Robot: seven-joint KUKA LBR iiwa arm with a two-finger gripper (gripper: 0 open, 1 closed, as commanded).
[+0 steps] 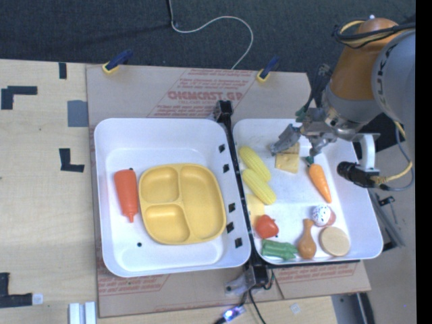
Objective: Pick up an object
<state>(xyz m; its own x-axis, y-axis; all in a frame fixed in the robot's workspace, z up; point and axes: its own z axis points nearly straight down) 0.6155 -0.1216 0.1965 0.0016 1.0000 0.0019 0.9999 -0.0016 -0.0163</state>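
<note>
My gripper (300, 145) hangs over the back of the right bin (358, 214), fingers open, one fingertip (282, 144) to the left and the other by the carrot's top. Between and just below them lies a yellow cheese wedge (288, 161), not gripped. An orange carrot (320, 182) lies just right of it. Two corn cobs (255, 163) (260, 185) lie along the bin's left side. Nearer the front are a red pepper (266, 227), a green pod (279, 250), a chicken drumstick (307, 240), a round bread slice (334, 241) and a small white-and-red ball (322, 214).
The left bin (108, 235) holds a yellow divided plate (181, 202) and an orange-red sausage (125, 193) beside it. A black divider (233, 174) runs between the bins. A black cable with connector (358, 173) hangs off the arm over the right bin's right edge.
</note>
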